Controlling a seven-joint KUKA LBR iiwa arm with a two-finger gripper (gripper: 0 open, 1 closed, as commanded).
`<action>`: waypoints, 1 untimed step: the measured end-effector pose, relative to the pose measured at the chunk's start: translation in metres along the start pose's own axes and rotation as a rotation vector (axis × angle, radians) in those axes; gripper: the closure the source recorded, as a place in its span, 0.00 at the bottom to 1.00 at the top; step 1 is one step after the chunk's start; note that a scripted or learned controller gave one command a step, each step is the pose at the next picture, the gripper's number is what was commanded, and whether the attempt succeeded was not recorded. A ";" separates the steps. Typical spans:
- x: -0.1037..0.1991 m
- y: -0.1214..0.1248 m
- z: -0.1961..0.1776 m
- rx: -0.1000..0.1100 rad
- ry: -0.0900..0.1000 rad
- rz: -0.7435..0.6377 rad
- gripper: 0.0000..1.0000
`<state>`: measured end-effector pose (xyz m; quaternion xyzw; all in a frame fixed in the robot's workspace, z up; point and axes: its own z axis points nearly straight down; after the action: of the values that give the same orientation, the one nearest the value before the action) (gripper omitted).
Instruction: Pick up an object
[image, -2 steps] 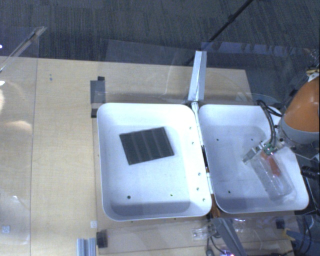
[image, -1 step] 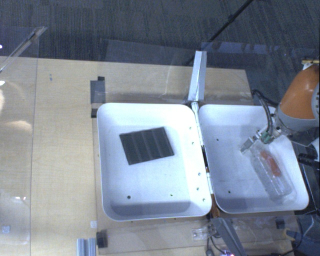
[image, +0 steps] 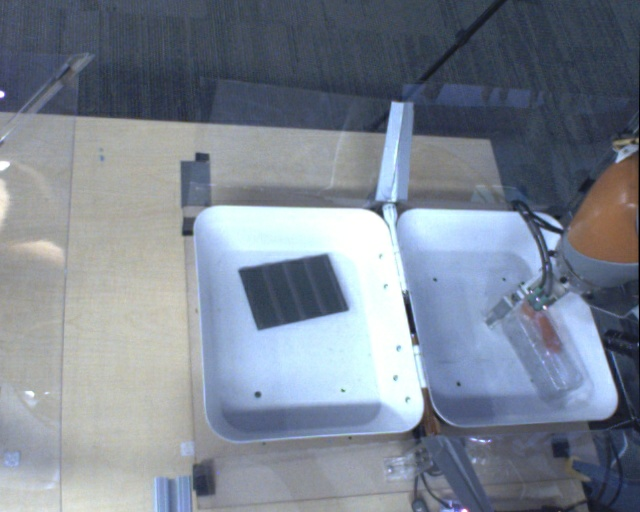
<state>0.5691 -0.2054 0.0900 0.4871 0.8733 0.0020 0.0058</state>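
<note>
A dark grey ribbed rectangular mat (image: 293, 290) lies flat in the left bin (image: 225, 400), towards its back left. My gripper (image: 527, 300) is low over the right bin (image: 450, 400), near that bin's right side. It hangs from the grey arm with the orange band (image: 608, 215). A see-through elongated thing with a reddish streak (image: 547, 347) runs from the gripper towards the bin's front right corner. I cannot tell whether it is held or simply lies on the bin floor.
The two white bins meet at a raised middle rim (image: 405, 300). A metal post (image: 394, 160) stands behind that seam. Black cables (image: 535, 235) loop beside the wrist. Clamps and wiring sit at the bench's front edge (image: 440, 470).
</note>
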 end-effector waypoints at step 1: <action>-0.021 0.036 0.001 0.000 -0.001 -0.022 0.00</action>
<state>0.6108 -0.2045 0.0891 0.4774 0.8786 0.0018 0.0063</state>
